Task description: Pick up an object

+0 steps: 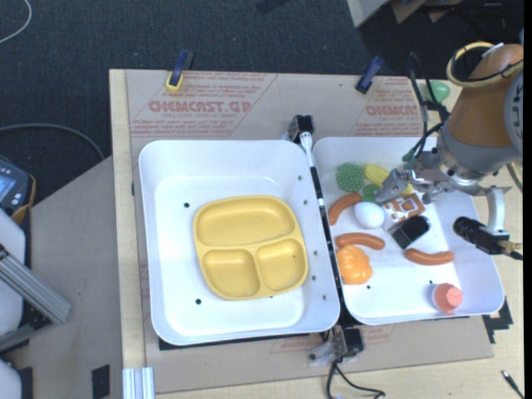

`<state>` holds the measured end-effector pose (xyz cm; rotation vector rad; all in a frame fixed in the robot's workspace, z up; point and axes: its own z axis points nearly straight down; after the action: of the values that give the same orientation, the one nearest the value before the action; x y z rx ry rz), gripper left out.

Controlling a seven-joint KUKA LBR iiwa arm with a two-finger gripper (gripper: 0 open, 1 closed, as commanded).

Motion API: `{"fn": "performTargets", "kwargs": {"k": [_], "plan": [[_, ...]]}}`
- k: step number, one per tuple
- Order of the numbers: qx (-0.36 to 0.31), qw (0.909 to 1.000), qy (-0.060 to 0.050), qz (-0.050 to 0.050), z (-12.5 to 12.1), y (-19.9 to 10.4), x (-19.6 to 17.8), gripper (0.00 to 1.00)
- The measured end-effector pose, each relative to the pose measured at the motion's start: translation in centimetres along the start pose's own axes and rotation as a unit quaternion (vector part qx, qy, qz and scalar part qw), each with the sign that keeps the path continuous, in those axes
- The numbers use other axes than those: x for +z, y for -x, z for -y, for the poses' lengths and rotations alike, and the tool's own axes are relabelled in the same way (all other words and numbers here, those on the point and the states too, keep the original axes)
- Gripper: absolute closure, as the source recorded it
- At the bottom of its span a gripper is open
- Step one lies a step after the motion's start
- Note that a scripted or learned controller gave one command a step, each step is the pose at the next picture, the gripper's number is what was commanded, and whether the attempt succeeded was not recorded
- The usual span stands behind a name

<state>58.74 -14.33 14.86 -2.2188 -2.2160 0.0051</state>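
The grey arm [486,131] with its orange band reached in from the right, its gripper [397,191] angled down and leftward.

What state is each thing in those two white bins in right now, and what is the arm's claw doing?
Yellow three-compartment plastic tray: flat in the left bin, nothing in it.
White egg: lying loose in the right bin.
Orange pepper: loose by the divider.
Pink cup: lying loose.
Gripper: low over the toys.

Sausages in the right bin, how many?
3. One sausage lies near the bin's left wall beside the white egg, one just above the orange pepper, one right of centre. The gripper may hide more.
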Motion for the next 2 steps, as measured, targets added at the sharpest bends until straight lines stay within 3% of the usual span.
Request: {"fn": "performTargets", "kwargs": {"k": [1,2], "plan": [[0.000,0.9999,0.011,0.004,-0.3,0.1,4.1,0.00],[0.000,0.9999,0.014,0.006,-1.0,0.6,5.1,0.00]]}}
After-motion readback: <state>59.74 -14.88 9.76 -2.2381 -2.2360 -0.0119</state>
